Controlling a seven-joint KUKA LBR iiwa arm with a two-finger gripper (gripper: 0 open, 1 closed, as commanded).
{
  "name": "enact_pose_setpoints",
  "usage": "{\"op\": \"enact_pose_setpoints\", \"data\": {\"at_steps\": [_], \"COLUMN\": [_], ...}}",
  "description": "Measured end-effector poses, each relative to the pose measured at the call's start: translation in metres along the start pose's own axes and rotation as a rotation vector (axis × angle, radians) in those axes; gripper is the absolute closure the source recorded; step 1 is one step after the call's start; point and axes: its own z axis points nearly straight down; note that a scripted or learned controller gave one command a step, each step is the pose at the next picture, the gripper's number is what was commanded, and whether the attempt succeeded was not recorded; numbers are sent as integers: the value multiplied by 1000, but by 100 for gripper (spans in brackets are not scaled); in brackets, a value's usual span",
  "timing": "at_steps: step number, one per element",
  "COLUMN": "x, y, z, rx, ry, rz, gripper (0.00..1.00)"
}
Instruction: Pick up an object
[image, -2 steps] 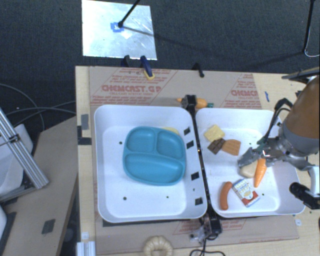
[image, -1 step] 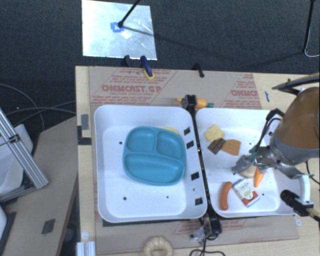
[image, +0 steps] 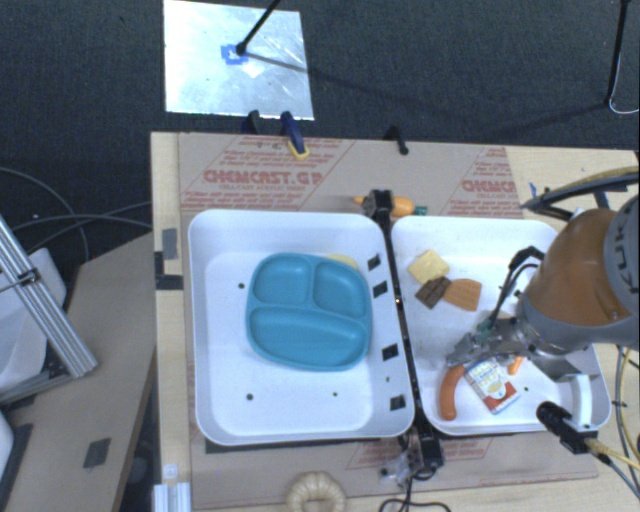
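Reading "CHEMCAST GP" on bench sheet (image: 262, 176); pincer (image: 480, 345) above carton (image: 490, 385).

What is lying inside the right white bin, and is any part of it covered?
The right white bin holds a yellow block, a brown piece, a tan piece, an orange sausage and a small carton. The arm covers its right side.

Grey arm (image: 585, 290) w/ orange band; black cable loops; dark metal gripper (image: 480, 345) hardware

End effector (image: 478, 348) perhaps touching carton (image: 492, 384).
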Motion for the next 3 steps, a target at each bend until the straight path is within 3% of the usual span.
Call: {"op": "enact_pose_setpoints", "data": {"at_steps": [1, 2, 3], "x": [0, -1, -1], "y": [0, 2, 6], "z": [21, 9, -34], "rx": [-4, -9, -10], "ry": [-1, -4, -3], "rz": [0, 0, -3], "gripper": [0, 100, 100]}}
